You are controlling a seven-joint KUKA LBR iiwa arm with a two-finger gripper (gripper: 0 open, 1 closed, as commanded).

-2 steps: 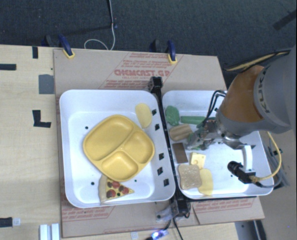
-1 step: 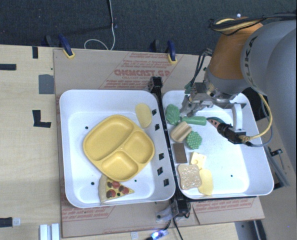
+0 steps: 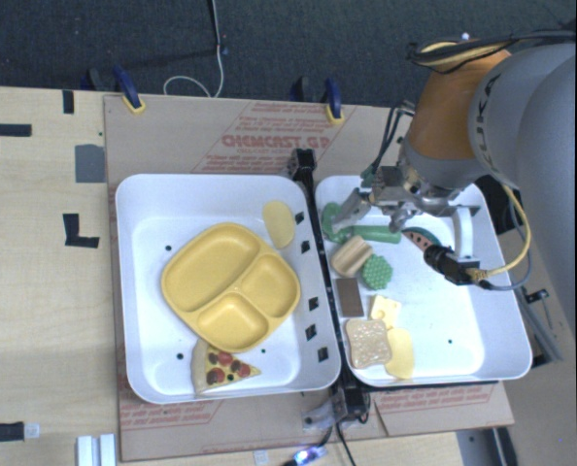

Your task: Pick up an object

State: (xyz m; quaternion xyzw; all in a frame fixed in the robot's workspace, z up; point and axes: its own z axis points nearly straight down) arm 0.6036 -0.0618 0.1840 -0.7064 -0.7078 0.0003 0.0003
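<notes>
My gripper [image 3: 376, 219] hangs over the far left part of the right bin [image 3: 483, 348], open, with nothing visibly between its fingers. Just under and beside it lies a long green toy vegetable [image 3: 366, 233], with a second green piece [image 3: 331, 217] by the bin's left wall. A tan bread roll [image 3: 351, 256] and a round green knobbly ball [image 3: 377, 273] sit just in front of the gripper. Nearer the front lie a brown bar [image 3: 350, 297], a yellow cheese wedge [image 3: 385, 309], a slice of toast [image 3: 367, 342] and a pale yellow piece [image 3: 401, 353].
The left bin [image 3: 143, 250] holds a yellow divided plate [image 3: 231, 285], a pale yellow chip [image 3: 280, 223] and a pizza slice [image 3: 220, 367]. A dark item with a red tip [image 3: 442, 256] lies right of the gripper. The arm's cable [image 3: 507, 260] loops over the right bin.
</notes>
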